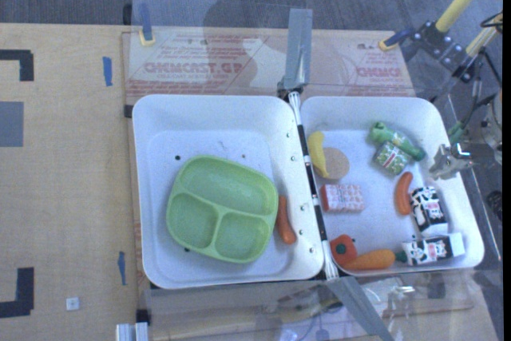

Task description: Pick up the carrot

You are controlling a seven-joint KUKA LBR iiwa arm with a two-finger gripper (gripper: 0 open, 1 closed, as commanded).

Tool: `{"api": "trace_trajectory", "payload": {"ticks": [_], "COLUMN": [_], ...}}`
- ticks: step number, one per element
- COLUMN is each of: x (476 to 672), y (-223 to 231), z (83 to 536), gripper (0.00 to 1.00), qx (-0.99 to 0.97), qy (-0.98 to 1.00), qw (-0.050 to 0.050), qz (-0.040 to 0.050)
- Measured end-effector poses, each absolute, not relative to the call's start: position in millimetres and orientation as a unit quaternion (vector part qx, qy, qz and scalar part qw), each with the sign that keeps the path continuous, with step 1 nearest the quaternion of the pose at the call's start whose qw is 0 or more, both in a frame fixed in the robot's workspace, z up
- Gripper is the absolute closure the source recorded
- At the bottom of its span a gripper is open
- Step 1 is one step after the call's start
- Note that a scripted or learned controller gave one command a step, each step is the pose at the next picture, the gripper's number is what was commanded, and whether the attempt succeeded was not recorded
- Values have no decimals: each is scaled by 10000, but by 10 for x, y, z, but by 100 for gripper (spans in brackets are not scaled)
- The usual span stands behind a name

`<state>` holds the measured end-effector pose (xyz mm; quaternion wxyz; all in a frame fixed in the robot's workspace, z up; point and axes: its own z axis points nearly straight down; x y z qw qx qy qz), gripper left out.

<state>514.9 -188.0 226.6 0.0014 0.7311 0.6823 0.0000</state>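
Two shallow white plastic bins sit side by side on the bench: the left bin (pixel 152 132) holds a light green three-compartment plastic tray (pixel 221 208) with a small orange sausage-shaped toy (pixel 285 220) just beside its right edge. In the right bin (pixel 359 109), the orange toy carrot (pixel 369 259) lies near the front wall, close to a red-and-white wafer-like block (pixel 343 197), a yellow banana (pixel 318 153) and two black-and-white cartons (pixel 429 229). A metal gripper (pixel 449 161) hangs at that bin's right rim, apart from the carrot.

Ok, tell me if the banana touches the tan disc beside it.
Touching. The camera view shows the banana overlapping the tan disc at its edge, no gap between them.
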Motion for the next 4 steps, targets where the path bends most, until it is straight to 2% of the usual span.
{"api": "trace_trajectory", "payload": {"ticks": [1, 2, 3, 4], "x": [5149, 4875, 5602, 5366], "y": [-1880, -2004, -1399, -2059], "z": [2266, 1026, 946, 907], "gripper": [0, 0, 0, 0], "qx": [7310, 7374, 8161, 8211], "qy": [6824, 6755, 5778, 5708], "qw": [14, 9, 105, -24], "qz": [0, 2, 64, 82]}}
